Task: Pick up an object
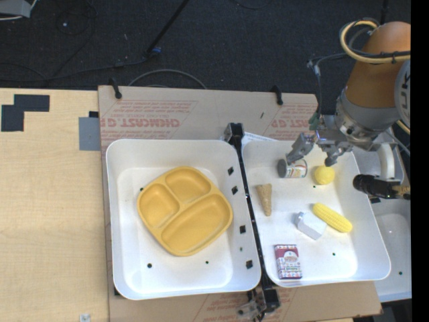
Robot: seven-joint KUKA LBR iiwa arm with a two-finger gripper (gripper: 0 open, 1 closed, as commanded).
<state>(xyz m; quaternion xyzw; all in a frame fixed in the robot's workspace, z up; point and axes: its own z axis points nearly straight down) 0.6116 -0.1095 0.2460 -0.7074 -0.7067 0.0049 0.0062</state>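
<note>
My gripper (314, 155) hangs over the far end of the right bin (375, 260), its two fingers spread open with nothing between them. Its left fingertip (293, 158) sits just above a small can (295, 171) lying on its side. A yellow lemon (324, 175) rests right below the right fingertip. Further forward lie a tan ice-cream cone (265, 198), a yellow corn cob (332, 217), a small white block (310, 226) and a red and white carton (288, 261).
The left bin (127, 260) holds a yellow divided tray (185, 210). A black divider rail (244, 206) runs between the two bins. The arm's orange band (379, 49) and grey wrist stand over the right bin's far right corner.
</note>
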